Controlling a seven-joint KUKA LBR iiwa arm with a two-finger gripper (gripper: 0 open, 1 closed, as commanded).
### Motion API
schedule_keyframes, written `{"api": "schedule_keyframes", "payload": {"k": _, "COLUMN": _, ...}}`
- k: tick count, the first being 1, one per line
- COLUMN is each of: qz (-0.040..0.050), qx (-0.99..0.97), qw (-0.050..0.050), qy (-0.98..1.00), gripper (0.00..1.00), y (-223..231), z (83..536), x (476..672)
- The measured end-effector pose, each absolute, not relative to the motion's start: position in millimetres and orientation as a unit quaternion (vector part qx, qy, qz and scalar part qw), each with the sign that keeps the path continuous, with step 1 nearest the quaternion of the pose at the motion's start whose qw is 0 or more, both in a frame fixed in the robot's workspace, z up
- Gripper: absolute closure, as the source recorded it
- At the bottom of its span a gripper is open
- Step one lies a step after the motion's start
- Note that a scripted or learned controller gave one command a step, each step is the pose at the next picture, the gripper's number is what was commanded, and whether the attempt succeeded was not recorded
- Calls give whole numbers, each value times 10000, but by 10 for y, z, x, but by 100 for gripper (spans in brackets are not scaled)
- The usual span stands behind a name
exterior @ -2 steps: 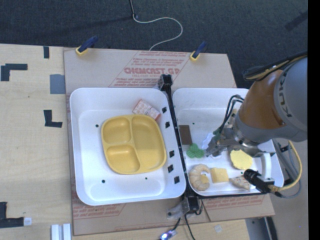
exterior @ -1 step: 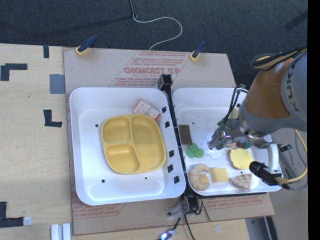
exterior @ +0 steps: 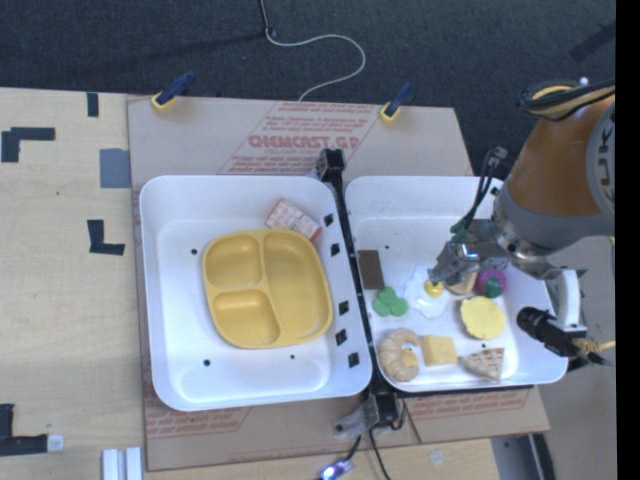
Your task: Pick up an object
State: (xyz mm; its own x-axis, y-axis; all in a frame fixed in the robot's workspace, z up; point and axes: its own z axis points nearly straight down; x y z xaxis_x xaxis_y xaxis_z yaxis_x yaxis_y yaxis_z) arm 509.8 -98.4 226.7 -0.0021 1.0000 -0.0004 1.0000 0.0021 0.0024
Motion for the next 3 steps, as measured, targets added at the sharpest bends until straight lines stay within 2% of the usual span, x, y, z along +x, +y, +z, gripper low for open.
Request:
{"api": "schedule_keyframes", "payload": {"k": 1, "qz": 0, "qx": 7051, "qw": -3, "qy": 7091, "gripper": 100, "y": -562, "z": 2158, "x": 5479}}
{"api": "schedule_keyframes", "payload": {"k": 2, "qz": 10, "qx": 7050, "qw": 9, "qy": 7092, "gripper": 100, "y": -249, "z": 2335, "x": 5939}}
{"api": "schedule_keyframes", "payload": {"k": 3, "qz": -17, "qx": 7069, "qw": -7, "qy": 7073, "gripper": 100, "y": -272, "z": 2159, "x": 5787}}
